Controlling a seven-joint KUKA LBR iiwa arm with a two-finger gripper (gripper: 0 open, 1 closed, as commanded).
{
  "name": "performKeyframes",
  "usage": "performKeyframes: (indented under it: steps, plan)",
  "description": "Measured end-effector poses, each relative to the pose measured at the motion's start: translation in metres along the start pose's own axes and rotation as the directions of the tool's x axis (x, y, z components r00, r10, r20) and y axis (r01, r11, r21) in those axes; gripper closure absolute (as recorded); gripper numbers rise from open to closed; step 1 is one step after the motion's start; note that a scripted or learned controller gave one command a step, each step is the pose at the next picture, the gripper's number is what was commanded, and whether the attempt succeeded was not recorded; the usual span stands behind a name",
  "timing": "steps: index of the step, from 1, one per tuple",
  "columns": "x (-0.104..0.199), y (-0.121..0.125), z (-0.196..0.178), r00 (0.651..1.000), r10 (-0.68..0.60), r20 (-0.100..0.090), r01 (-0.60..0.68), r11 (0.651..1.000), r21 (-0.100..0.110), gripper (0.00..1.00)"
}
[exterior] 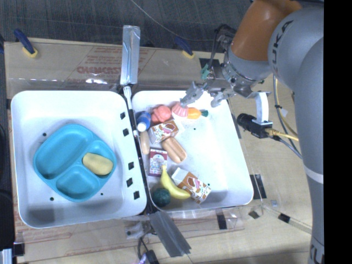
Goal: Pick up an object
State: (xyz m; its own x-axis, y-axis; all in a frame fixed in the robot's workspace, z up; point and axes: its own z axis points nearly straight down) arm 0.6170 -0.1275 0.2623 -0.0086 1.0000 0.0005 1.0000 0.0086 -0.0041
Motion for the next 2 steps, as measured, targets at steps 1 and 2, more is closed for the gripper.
performKeyframes:
  steps: [1, 2]
  plan:
    - [-0.044, 0.018, 0.046, 0.986, 0.169, 0.001, -0.169, 0.986, 0.001, 0.0]
    - [0.023, 0.043, 0.146, 0.996, -0.085, 0.0, 0.085, 0.996, -0.014, 0.0]
